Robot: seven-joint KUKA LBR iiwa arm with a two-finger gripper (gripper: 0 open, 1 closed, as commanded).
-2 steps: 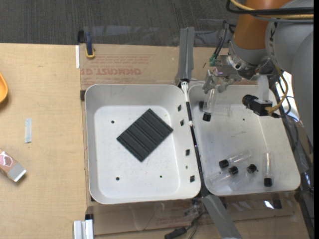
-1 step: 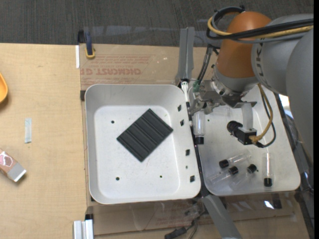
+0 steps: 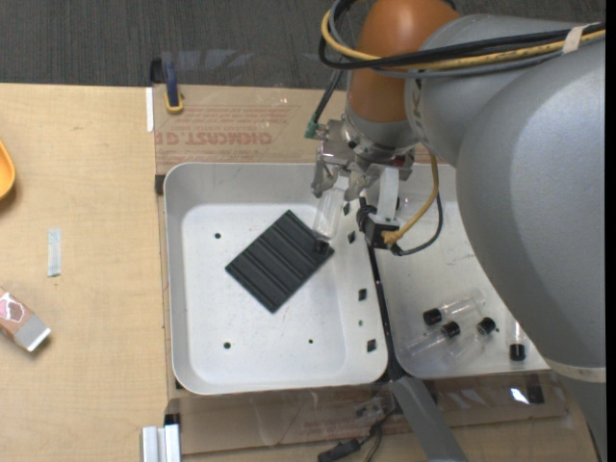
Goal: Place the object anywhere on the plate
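Note:
A black ribbed plate (image 3: 278, 260) lies tilted on the floor of the left white bin (image 3: 192, 354). My gripper (image 3: 339, 218) hangs over the bin's back right part, just above the plate's upper right corner. I see nothing clearly held in it. Several small clear pieces with black caps (image 3: 450, 323) lie in the right bin (image 3: 423, 364), near its front. The arm's grey body covers most of that bin.
The rim between the two bins (image 3: 377, 301) runs just right of the gripper. On the wooden bench to the left lie a small grey strip (image 3: 54, 253), a pink and white item (image 3: 21, 321) and an orange thing (image 3: 4, 175) at the edge.

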